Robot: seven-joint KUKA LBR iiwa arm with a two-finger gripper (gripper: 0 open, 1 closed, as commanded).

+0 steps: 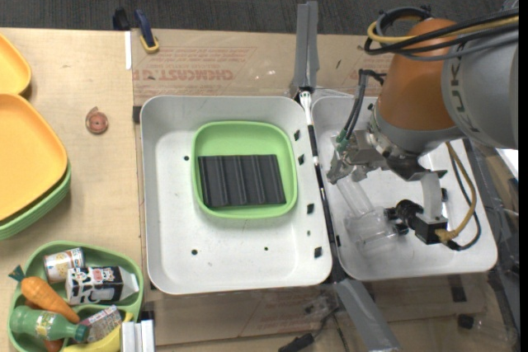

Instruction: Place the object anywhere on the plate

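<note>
Nearest, at seven o'clock, a green bowl (74, 297) keeps spare groceries off to the side. In the left bin (165, 260), a green plate (243, 135) sits centred, easy to reach. A dark ribbed slab (242, 180) lies flat on it, inside the rim; I judge this to be the task's object, already placed. At three o'clock, the gripper (369, 218) hangs low over the right bin (478, 255), well apart from the plate. Whether it is wide or narrow I cannot tell.

Grey arm (487, 86) reaches in from right, bent downward. Orange band (417, 78) above wrist, yellow and black cables looped round it. Two-finger metal gripper (351, 177) hangs low, pointing down-left, translucent fingers (363, 206) below wrist.
</note>
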